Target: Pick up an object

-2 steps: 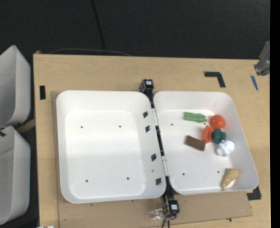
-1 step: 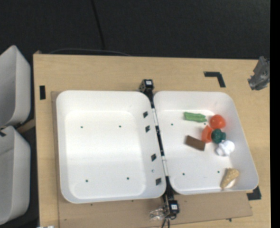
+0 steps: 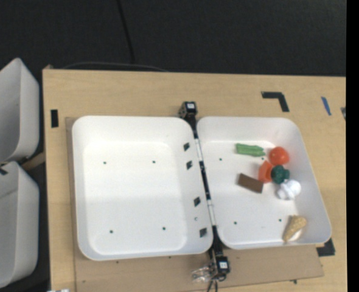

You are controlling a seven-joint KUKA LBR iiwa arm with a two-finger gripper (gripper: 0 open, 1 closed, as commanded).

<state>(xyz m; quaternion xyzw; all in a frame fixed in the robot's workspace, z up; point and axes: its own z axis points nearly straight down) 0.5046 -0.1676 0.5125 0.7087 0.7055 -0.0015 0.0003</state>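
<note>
Gripper: state can't be told; arm comes in from the right, so the right bin (image 3: 240, 219) is the side nearest its entry.
Targets: all in the right bin, none in the left bin (image 3: 131, 187), which lies beyond it on the arm's far side.
Cluster: orange ball (image 3: 279, 156), orange piece (image 3: 264, 172), dark green ball (image 3: 280, 174) and white crumpled item (image 3: 288, 190) touch or nearly touch.
Risk 1: a grab into the cluster prob. nudges a neighbour or catches two; the balls look likely to roll off.
Brown block (image 3: 250, 183): lies flat, just beside the orange piece; a low profile may let it slip out of a pinch.
Green strip (image 3: 250, 149): apart from the rest, flat; same issue.
Tan item (image 3: 294, 228): alone but near the bin wall on the arm's entry side.
Risk 2: the wall could block the descent or clip the tool.
Safest pick, IMO: green strip, w/ most room around it.
</note>
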